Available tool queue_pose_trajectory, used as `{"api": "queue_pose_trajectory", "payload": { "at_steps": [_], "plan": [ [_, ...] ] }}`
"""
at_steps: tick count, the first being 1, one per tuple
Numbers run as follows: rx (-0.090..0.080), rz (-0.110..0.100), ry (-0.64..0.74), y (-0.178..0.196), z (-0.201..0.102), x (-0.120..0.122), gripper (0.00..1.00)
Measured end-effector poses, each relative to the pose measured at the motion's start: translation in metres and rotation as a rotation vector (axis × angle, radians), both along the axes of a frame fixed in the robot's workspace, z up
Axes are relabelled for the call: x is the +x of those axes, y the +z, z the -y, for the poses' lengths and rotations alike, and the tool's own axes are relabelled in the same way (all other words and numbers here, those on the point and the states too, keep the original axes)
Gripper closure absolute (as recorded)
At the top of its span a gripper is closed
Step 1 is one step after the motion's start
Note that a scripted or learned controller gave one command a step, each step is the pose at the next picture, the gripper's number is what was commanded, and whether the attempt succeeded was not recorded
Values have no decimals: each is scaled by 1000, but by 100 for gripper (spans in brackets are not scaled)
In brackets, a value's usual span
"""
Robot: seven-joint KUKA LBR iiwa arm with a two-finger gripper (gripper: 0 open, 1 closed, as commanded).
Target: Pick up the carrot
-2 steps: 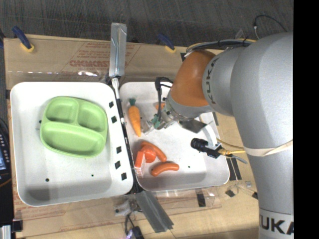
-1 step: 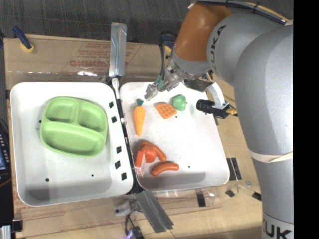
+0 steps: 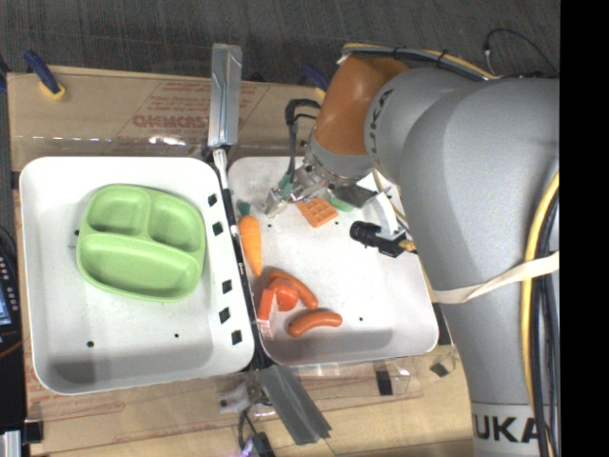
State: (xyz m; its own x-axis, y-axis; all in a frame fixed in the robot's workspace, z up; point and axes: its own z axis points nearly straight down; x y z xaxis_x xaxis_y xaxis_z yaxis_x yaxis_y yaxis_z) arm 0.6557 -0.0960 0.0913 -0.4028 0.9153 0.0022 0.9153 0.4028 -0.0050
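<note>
The carrot [image 3: 250,243] is orange and lies lengthwise along the left wall of the right bin [image 3: 400,284], with its small green stem end pointing to the back. My gripper [image 3: 284,194] hangs over the back part of that bin, a little behind and to the right of the carrot's stem end. Nothing shows in its grasp. The grey arm with its orange band [image 3: 347,103] reaches in from the right and covers the bin's back right corner.
An orange square waffle-like piece [image 3: 318,213] lies just right of the gripper. A red-orange pepper piece [image 3: 281,293] and a reddish sausage [image 3: 314,322] lie in front of the carrot. The left bin [image 3: 57,341] holds a green divided plate [image 3: 143,241].
</note>
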Motion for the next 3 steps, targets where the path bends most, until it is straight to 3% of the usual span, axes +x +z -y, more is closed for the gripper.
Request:
{"api": "queue_pose_trajectory", "payload": {
  "at_steps": [1, 2, 3],
  "plan": [
    [1, 5, 280, 102, -35, -62, 0],
    [0, 1, 282, 110, -34, -63, 100],
    [-2, 8, 529, 136, 35, -6, 100]
  ]
}}
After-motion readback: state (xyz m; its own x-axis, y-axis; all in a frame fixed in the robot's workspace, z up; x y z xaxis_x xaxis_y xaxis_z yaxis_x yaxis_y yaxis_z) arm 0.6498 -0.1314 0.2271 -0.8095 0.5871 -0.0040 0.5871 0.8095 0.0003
